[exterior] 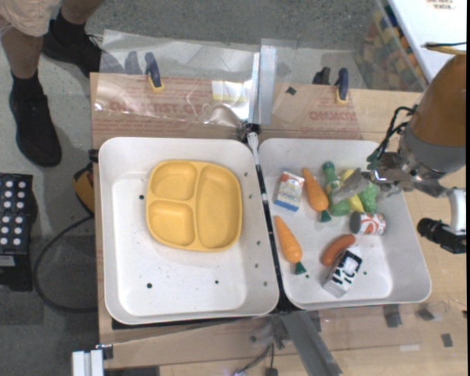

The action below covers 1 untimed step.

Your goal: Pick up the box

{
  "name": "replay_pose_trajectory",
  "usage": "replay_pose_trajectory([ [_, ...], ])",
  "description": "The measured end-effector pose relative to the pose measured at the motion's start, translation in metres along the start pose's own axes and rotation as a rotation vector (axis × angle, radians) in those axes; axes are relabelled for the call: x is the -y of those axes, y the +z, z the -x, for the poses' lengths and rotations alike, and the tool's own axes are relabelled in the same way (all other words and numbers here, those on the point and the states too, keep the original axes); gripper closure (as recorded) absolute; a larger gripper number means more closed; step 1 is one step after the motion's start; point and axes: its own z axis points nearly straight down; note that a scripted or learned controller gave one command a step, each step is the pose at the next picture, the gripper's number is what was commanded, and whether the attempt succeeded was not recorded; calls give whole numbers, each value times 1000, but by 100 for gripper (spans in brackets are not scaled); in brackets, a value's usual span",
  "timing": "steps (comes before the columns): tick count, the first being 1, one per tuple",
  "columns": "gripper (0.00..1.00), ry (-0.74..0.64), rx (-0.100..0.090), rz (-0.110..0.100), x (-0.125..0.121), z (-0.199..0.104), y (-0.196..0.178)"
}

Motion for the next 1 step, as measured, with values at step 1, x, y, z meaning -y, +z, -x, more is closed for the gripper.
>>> replay_pose_trajectory([
  [1, 0, -74, 1, 0, -53, -81, 17],
])
